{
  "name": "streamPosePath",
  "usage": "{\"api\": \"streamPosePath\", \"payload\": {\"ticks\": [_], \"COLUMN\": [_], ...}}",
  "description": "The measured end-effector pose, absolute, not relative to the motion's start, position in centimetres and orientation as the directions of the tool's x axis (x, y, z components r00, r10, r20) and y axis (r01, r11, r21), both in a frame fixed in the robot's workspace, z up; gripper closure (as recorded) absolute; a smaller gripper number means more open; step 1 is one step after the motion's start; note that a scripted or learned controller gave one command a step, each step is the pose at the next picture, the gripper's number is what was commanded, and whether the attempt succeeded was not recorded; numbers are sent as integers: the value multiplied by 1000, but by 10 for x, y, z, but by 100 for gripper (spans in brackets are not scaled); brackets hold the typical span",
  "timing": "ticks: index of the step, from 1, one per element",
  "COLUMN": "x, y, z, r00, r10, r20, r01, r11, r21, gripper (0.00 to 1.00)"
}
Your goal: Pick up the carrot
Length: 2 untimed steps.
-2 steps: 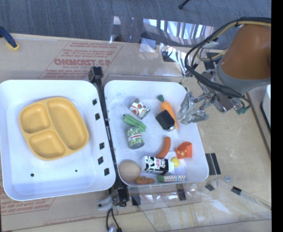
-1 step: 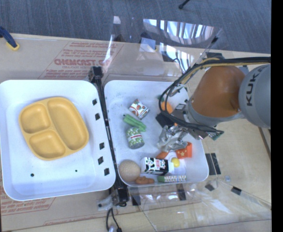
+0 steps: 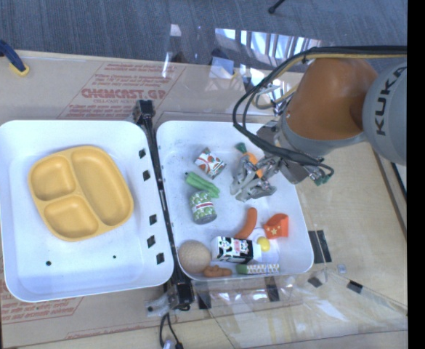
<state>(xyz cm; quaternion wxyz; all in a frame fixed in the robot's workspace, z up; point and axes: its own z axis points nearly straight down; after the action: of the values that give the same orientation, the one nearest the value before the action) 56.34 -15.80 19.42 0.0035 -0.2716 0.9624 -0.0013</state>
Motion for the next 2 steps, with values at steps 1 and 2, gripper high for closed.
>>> {"api": "streamPosePath", "payload": {"ticks": [1, 2], "x": [592, 534], "y": [-205, -209], "z": [284, 206], "r00": [-732, -735], "r10": [-682, -678], "r20": [-4, 1], "r01": [-682, -678], "r11": [732, 735], "r21": [-7, 5], "gripper": [100, 100]}}
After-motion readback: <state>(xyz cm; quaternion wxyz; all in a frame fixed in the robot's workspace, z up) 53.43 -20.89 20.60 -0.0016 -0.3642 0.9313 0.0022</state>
